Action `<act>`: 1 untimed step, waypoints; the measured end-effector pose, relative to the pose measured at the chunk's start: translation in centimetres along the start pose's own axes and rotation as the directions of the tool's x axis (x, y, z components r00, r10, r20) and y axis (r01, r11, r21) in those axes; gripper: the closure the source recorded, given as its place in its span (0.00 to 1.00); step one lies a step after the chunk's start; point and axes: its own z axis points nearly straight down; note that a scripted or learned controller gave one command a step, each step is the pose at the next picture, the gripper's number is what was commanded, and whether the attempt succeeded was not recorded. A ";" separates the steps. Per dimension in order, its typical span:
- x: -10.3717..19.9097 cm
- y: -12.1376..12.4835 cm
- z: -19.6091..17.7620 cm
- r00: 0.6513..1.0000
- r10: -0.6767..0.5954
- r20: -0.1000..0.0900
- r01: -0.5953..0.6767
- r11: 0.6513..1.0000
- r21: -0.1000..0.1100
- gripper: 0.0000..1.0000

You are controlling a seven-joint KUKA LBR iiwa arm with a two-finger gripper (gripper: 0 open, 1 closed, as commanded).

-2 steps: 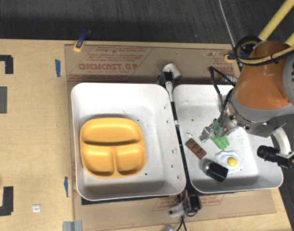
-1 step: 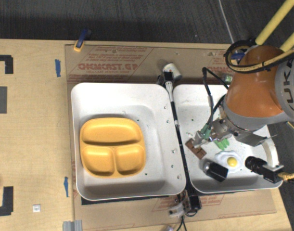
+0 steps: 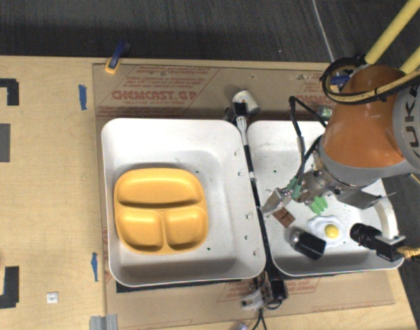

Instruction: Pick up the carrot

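Observation:
My gripper (image 3: 280,203) hangs low over the left part of the right bin (image 3: 278,139), close to the divider between the bins. A small green piece (image 3: 319,203) peeks out from under the wrist; it may be the carrot's leafy top, but I cannot tell. A little brown item (image 3: 284,216) lies just below the gripper. The orange-banded arm (image 3: 364,126) covers much of the bin's right half.
A toy fried egg (image 3: 327,227) and two black objects (image 3: 307,244) (image 3: 372,238) lie along the right bin's front. The left bin (image 3: 127,136) holds a yellow compartment plate (image 3: 161,209). A cable runs along the rim between the bins.

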 end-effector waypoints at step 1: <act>-0.2 -0.1 4.8 0.981 -0.193 -0.001 0.193 0.981 0.001 0.00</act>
